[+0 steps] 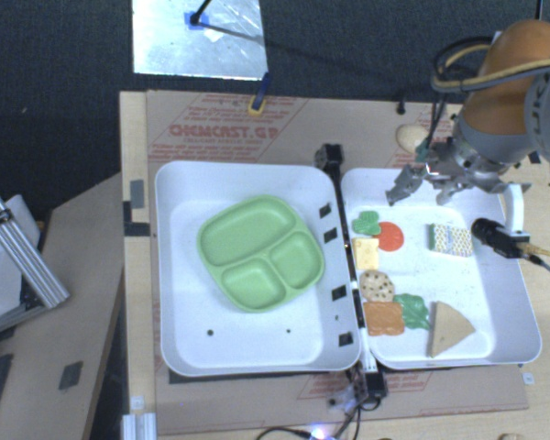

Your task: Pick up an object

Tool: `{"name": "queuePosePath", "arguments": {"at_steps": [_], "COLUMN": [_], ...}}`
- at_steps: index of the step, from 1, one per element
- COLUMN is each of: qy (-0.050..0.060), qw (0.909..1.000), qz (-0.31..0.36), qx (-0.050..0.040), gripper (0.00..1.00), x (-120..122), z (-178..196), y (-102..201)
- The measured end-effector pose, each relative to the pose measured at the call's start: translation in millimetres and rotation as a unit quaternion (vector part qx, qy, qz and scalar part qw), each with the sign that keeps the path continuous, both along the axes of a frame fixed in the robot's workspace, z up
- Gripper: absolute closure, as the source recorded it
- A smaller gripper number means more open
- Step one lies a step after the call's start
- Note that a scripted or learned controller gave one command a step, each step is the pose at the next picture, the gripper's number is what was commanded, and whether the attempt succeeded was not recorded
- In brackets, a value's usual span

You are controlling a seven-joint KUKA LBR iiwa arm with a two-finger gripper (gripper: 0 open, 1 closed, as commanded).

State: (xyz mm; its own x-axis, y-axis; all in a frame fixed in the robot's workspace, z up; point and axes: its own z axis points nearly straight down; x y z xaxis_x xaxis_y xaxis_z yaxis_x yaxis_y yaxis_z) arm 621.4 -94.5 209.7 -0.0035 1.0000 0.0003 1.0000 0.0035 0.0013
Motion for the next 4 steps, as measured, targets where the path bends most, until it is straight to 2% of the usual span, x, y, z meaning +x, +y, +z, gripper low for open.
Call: {"name": "queuePosePath", "arguments": {"at_steps": [2,3,4], "qy": [0.002,0.0,-0.001], "qw": [1.0,1.0,1.0], "qz": [-0.001,-0.002,-0.002], "qx": [0.0002,0.0002,-0.0001], "gripper": [0.0,0.0,1.0], "x": [3.3,4.1,5.1], "z": [-124.7,-124.7,-113.5], "y": [-0.2,-0.1,-0.3]}}
